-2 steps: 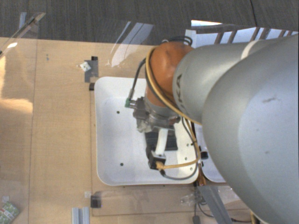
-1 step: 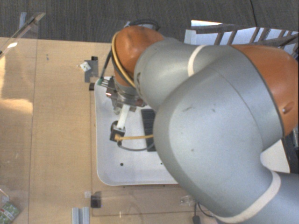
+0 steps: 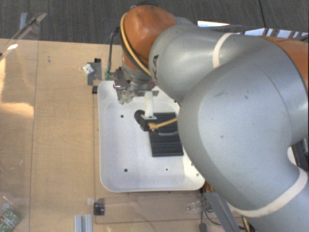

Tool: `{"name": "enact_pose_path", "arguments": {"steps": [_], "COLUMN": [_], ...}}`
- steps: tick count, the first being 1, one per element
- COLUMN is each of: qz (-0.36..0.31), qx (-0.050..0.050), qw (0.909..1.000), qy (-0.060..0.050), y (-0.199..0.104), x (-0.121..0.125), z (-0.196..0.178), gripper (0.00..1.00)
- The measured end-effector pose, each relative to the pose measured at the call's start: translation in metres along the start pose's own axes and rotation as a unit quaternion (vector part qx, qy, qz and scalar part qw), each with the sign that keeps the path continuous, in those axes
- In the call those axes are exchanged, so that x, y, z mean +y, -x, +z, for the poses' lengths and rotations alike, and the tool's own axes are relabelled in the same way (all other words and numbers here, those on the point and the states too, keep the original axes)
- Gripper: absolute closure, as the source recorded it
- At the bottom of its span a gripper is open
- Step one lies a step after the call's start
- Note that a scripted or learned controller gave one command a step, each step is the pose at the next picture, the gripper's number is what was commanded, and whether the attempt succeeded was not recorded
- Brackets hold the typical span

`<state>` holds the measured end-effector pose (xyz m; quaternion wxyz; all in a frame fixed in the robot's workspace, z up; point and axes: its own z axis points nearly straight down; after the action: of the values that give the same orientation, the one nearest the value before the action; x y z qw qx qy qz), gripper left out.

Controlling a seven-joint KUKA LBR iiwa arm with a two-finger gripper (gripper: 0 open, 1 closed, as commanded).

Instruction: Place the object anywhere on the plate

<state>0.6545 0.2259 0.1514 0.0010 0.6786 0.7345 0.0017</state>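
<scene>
My gripper (image 3: 124, 95) hangs over the far left corner of the white bin (image 3: 118, 153), just below the orange wrist band. A flat black rectangular piece with ridges (image 3: 166, 141) lies in the middle of this bin, to the right of the gripper and nearer the front, and apart from it. Its right side runs under the arm. I see nothing held in the gripper. The big grey arm hides everything to the right.
A small grey fixture (image 3: 93, 73) stands on the wooden bench just outside the bin's far left corner. A small dark block (image 3: 99, 208) and a clear bracket (image 3: 83, 222) sit near the bench's front edge. The bench left of the bin is bare wood.
</scene>
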Motion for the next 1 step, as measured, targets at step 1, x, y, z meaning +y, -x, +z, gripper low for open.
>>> {"name": "enact_pose_path", "arguments": {"steps": [1], "qz": [0.062], "qx": [0.002], "qw": [0.9981], "qy": [0.004], "y": [0.0012], "x": [-0.0722], "z": [0.06], "gripper": [1.0]}}
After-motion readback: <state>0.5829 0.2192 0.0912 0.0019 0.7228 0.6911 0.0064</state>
